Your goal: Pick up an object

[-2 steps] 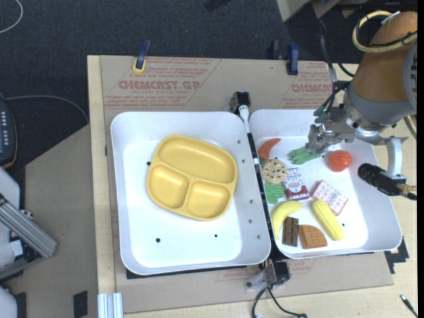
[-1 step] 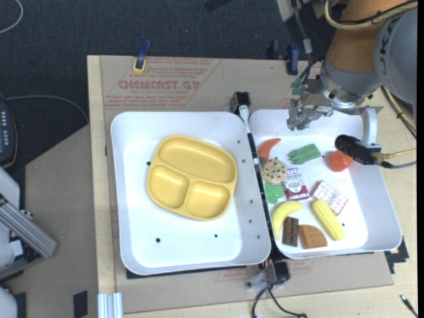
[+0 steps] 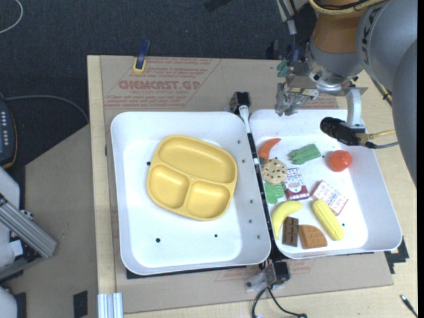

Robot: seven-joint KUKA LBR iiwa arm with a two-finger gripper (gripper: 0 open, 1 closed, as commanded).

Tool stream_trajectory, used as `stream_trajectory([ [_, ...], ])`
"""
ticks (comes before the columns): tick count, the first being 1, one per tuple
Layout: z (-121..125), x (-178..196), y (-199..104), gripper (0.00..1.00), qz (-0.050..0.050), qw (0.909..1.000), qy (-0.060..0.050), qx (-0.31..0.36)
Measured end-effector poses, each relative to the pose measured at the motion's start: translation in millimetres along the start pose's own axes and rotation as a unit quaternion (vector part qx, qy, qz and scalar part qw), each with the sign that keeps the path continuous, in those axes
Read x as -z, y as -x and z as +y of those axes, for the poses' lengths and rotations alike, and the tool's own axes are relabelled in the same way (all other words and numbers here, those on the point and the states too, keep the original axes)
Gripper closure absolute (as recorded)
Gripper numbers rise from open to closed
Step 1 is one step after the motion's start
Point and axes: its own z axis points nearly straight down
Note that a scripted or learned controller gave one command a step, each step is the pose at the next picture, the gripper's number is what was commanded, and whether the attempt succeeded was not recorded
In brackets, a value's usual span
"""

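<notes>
The arm reaches in from three o'clock; its gripper (image 3: 289,105) hangs over the right bin's (image 3: 384,197) twelve o'clock rim, fingers narrow, holding nothing. A round speckled cookie (image 3: 273,171) lies toward nine o'clock.

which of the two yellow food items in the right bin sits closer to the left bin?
The banana, curved, beside the chocolate bar. The corn cob lies further right.

glossy yellow plastic tray (image 3: 192,177) in smooth white plastic bin (image 3: 132,230).

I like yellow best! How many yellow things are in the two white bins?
3: the divided yellow plate in the left bin, the banana and the corn cob near the right bin's front.
</notes>
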Motion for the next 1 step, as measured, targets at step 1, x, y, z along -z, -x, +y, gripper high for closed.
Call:
stream_trajectory([
  [1, 4.3, -20.5, 4.9, 1.0, 0.0, 1.0, -0.004, -0.002],
])
